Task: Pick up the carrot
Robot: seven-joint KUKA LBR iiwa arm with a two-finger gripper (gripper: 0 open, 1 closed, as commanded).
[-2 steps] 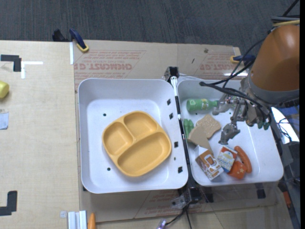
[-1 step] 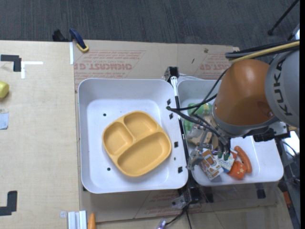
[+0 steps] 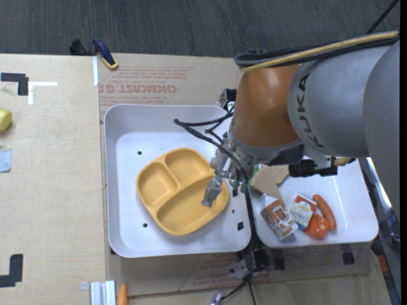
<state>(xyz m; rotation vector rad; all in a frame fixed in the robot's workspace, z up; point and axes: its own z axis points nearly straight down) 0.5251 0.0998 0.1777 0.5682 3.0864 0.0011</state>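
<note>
The carrot [image 3: 322,216] lay in the right bin [image 3: 362,230] at four o'clock, beside a carton [image 3: 302,211]. The tool [image 3: 212,194] hung over the yellow tray [image 3: 166,192] in the left bin [image 3: 121,170], apparently empty; its opening couldn't be told.

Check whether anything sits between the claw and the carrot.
The claw hangs over the yellow plate in the left bin; the carrot lies in the right bin. Between them are the bins' adjoining walls, a tan wedge, a brown packet and a small carton.
</note>
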